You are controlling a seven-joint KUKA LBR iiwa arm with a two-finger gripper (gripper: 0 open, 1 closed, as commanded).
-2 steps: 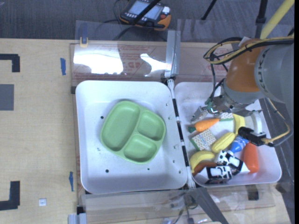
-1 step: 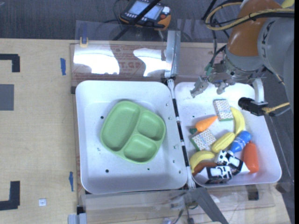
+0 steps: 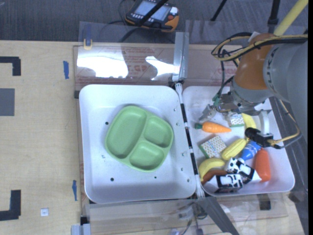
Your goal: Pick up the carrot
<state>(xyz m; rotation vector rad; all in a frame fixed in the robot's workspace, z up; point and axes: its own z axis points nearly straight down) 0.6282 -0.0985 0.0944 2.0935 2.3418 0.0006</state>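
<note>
approach step, by my reading. carrot (image 3: pixel 215 128) lies free in the right bin (image 3: pixel 288 177), just right of the centre divider (image 3: pixel 185 126). gripper (image 3: pixel 211 112) hovers just above it, jaws spread, nothing held. next: descend squarely, then close.

A green plate (image 3: pixel 139 138) with three compartments lay in the left bin (image 3: pixel 93 102). In the right bin (image 3: pixel 283 180) sat two bananas (image 3: pixel 234 148), a red pepper (image 3: pixel 262 164), a checkered block (image 3: pixel 213 145) and a black-and-white cow (image 3: pixel 234 173). A handheld pendant (image 3: pixel 151 12) rested on the floor beyond the bench (image 3: pixel 39 131).
</note>
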